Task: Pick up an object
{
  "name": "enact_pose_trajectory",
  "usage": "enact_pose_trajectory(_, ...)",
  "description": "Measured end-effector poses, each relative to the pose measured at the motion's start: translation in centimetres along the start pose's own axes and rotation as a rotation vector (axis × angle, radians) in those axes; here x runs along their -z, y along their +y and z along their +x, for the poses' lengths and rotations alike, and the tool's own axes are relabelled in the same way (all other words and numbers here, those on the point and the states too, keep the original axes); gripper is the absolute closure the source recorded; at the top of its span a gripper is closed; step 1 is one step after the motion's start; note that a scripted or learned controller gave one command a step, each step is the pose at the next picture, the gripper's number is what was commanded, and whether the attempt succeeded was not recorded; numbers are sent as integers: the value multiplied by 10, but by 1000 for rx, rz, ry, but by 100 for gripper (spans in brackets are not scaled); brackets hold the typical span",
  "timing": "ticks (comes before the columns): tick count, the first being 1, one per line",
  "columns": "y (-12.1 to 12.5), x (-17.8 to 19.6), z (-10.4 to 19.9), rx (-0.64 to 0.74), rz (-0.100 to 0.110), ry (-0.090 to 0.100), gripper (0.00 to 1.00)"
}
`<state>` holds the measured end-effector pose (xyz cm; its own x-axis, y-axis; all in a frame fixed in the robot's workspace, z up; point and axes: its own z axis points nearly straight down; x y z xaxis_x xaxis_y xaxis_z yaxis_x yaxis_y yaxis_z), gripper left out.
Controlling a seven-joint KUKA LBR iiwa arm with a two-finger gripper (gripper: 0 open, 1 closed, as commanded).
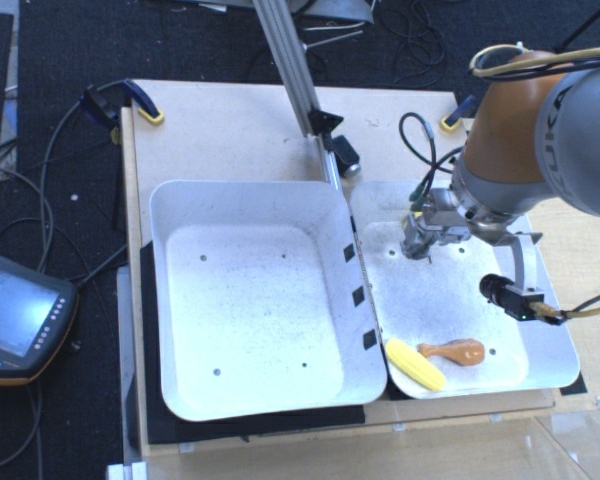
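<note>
While jaw state unclear, corn cob (415, 365) and drumstick (456, 352) against right bin (540, 368) near rim.

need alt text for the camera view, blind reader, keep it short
A grey and orange robot arm reaches in from the right, its gripper low over the far part of the right white bin. At that bin's near edge lie a yellow toy corn cob and a brown toy drumstick, side by side.
</note>
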<state>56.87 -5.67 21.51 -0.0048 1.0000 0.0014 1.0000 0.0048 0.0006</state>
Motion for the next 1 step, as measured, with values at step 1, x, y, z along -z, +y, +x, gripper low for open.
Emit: enact_pose_trajectory(1,13,-5,52,0,1,0,100)
